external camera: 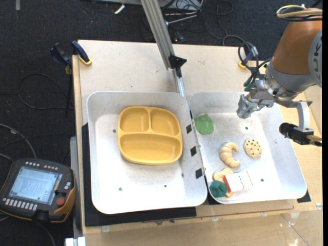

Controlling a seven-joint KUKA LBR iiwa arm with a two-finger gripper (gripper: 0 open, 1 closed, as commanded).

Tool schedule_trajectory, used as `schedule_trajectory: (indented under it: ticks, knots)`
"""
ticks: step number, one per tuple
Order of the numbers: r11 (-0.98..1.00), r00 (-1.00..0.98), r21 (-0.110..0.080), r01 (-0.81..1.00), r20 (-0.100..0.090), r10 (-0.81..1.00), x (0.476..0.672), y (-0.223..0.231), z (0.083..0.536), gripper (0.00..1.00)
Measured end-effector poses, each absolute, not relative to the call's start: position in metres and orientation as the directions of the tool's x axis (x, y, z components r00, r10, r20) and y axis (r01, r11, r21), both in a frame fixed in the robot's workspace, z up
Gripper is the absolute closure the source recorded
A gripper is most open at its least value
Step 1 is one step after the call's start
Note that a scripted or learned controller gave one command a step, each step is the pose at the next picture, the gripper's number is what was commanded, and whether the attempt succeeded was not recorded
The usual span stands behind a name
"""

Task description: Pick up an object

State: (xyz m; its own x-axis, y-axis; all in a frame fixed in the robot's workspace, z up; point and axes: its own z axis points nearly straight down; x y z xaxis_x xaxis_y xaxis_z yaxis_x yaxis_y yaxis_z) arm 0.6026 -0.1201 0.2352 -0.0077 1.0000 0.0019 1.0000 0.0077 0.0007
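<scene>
Your candidates all lie in the right bin (287, 152), spread loosely so each can be approached alone: a green lump (204, 124) near the divider, a croissant (230, 154) mid-bin with a cookie (252, 147) just beside it, and at the near edge a red-and-white carton (239, 182) touching a dark green piece (218, 188). The left bin (102, 152) holds a yellow tray (150, 135) with three compartments, apart from the loose items, so it looks more like a drop spot than a target. The end effector (248, 107) hangs over the far part of the right bin, above bare floor between the lump and the cookie, touching none of them. You cannot tell from this angle how its jaws stand; nothing shows between them, so I judge no pick has been made yet.
</scene>
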Motion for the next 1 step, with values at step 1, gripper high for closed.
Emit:
schedule_trajectory:
  ticks: [1]
  knots:
    - [0.008, -0.008, 0.0, 1.0, 0.002, 1.0, 0.5931, -0.074, 0.241, 1.0]
